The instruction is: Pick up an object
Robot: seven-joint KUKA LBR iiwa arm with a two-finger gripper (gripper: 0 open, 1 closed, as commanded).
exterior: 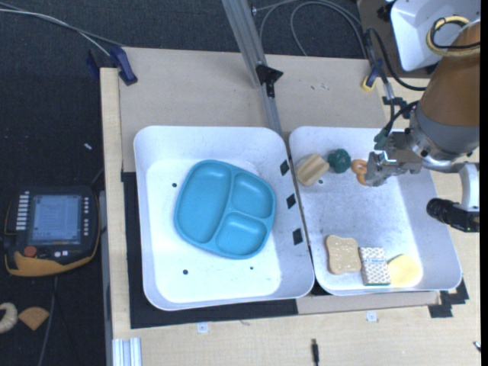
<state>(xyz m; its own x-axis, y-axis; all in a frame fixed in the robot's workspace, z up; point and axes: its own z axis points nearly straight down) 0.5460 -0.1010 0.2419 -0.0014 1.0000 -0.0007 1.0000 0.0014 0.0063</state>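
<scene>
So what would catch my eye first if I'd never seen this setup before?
Probably the bright blue divided plate lying alone in the left bin. Next, the grey and orange arm reaching in from the right, its pincer low over the right bin, by a small orange piece and a teal ball.

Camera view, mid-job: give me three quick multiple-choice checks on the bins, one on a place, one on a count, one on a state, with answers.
1. Where does the blue divided plate lie?
A. left bin
B. right bin
C. on the bench

2. How many items sit along the right bin's near edge?
A. one
B. three
C. five

3. How does the blue plate rest?
A. flat, compartments up
B. upside down
C. propped on the rim

Answers: 1 A, it lies in the left bin. 2 B, the tan slice, the patterned block and the yellow piece sit in a row. 3 A, all three compartments face the camera.

The hand is in the right bin's far end, near the orange ring.
</scene>
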